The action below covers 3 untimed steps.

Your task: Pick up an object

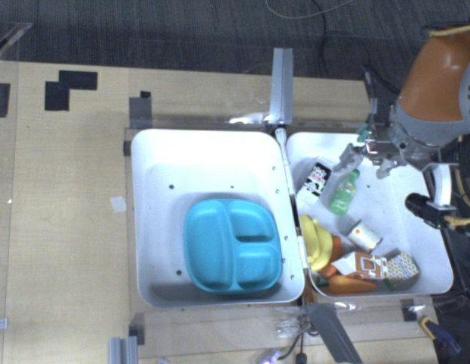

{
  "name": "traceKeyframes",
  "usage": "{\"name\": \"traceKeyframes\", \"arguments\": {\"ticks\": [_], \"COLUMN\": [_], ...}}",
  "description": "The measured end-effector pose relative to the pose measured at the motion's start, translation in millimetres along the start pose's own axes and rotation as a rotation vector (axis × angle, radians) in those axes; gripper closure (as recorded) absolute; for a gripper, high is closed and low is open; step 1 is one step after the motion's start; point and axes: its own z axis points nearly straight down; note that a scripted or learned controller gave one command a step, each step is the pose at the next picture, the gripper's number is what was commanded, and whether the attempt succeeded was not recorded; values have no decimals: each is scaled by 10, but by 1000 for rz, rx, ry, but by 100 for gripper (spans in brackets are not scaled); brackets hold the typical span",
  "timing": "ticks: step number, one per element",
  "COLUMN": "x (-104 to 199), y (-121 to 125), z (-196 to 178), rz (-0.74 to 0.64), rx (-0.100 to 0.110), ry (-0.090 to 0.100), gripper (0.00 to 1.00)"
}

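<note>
Gripper (369, 158) hovers over right bin (432, 233), near its back edge; fingers spread open, holding nothing. Green bottle (343, 194) lies just below gripper. Bananas (317, 243), carrot (349, 283), small can (364, 236) near front edge. Blue divided tray (232, 244) in left bin (167, 165).

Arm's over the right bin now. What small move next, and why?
Probably lower the end effector straight toward the green bottle. It hangs just above the bottle's upper end, and the bottle lies apart from the banana and the can, so it looks the easiest pick.
</note>
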Motion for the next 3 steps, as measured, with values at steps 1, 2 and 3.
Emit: {"name": "traceKeyframes", "arguments": {"ticks": [1, 2, 3], "x": [12, 10, -347], "y": [22, 22, -538], "z": [-100, -100, 1142], "rz": [-3, -3, -38], "rx": [-4, -4, 1], "ry": [0, 0, 0], "gripper": [100, 0, 0]}}
